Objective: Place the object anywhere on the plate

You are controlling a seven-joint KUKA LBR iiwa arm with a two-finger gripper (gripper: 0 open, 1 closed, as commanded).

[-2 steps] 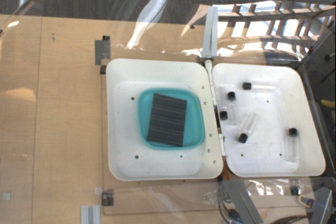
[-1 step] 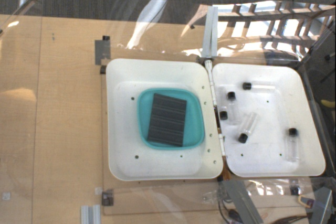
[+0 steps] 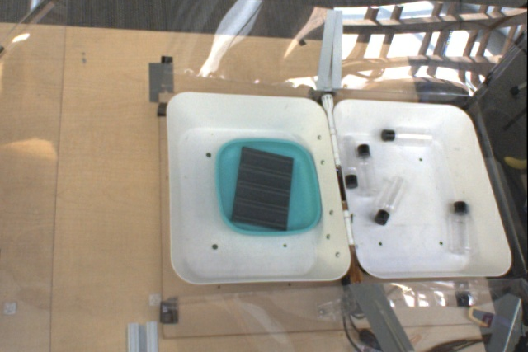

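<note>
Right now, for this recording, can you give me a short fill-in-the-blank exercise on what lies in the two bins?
1. The teal plate sits in the ____ bin.
2. The dark ribbed block lies ____ the plate.
3. The clear vials with black caps lie in the ____ bin.
4. The plate's colour is ____.

Missing words: left; on; right; teal
</note>
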